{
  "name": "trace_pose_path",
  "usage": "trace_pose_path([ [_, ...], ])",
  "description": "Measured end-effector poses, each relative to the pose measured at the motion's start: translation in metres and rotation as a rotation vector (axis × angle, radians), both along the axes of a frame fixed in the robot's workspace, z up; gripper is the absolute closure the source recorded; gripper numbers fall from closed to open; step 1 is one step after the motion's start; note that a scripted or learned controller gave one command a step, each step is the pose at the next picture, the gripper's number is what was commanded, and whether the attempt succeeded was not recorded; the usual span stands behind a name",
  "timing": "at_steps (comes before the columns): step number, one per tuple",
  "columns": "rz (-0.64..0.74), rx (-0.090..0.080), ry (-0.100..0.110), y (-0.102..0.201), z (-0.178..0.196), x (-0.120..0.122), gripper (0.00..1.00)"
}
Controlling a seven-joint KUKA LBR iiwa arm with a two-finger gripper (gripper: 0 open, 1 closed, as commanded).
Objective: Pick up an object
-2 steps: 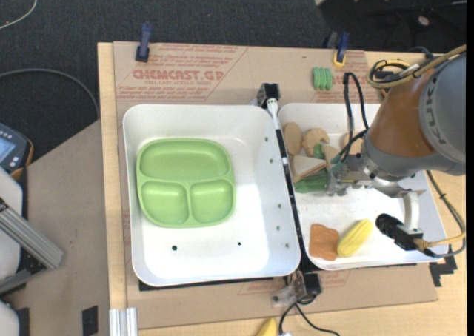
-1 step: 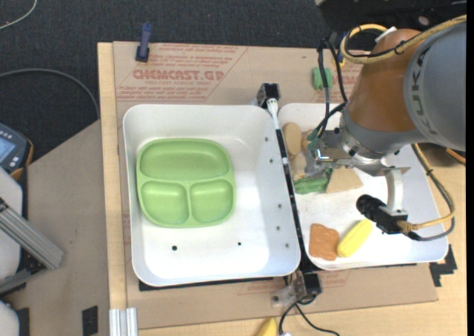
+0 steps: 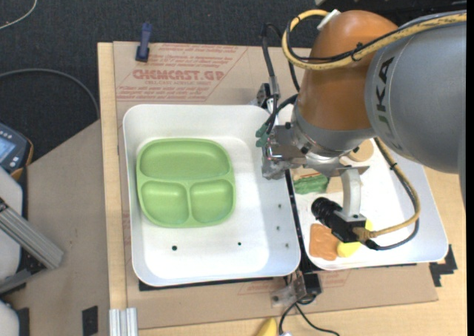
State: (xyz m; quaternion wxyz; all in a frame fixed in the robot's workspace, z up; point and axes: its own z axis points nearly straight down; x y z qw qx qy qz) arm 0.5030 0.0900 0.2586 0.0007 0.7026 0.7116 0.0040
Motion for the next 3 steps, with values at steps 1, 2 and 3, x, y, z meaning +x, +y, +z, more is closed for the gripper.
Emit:
trace_pose_path([
  [1, -0.008, 0.0, -0.007, 0.006, 0.117, -0.023, 1.0],
  [2, -0.02, -0.008, 0.02, -0.04, -0.012, -0.026, 1.0],
  [3, -0.008, -0.001, -0.007, -0.012, 0.108, -0.022, 1.0],
])
